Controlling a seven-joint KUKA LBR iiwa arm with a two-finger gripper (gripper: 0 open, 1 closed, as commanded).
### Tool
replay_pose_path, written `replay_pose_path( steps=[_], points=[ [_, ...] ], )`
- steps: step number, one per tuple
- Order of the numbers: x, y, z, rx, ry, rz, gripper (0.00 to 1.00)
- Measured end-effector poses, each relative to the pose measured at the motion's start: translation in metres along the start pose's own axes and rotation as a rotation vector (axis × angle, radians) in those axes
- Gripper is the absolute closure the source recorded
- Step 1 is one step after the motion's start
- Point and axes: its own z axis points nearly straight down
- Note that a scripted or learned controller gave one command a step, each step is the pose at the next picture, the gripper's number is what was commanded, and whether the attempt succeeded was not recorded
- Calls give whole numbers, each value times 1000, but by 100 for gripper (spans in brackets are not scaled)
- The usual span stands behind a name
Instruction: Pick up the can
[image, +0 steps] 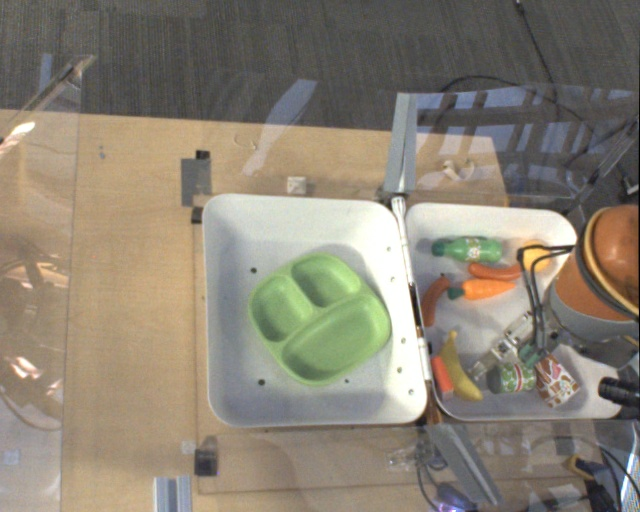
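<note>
Here, going left to right, the left bin (225, 300) holds a green divided plate (320, 317), and the right bin (500, 212) holds a green bottle (467, 248), carrots (480, 290) and a banana (458, 368). The can (513, 378) lies on its side near the front wall, beside a red-patterned packet (556, 380). The gripper (514, 342) hovers just above it; whether it is parted, I cannot tell. A good grasp likely means centring over the can's body, clear of the packet.

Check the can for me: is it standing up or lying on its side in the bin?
Lying on its side. The can shows its long green-and-white wall, low in the right bin, below the gripper.
</note>
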Motion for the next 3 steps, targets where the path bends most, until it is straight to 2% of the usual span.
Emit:
replay_pose_path(
  steps=[1,2,3],
  points=[
    [-5,4,-13,-10,-19,0,100],
    [-39,12,-186,11,1,282,100],
    [-26,59,-35,16,6,409,100]
  ],
)
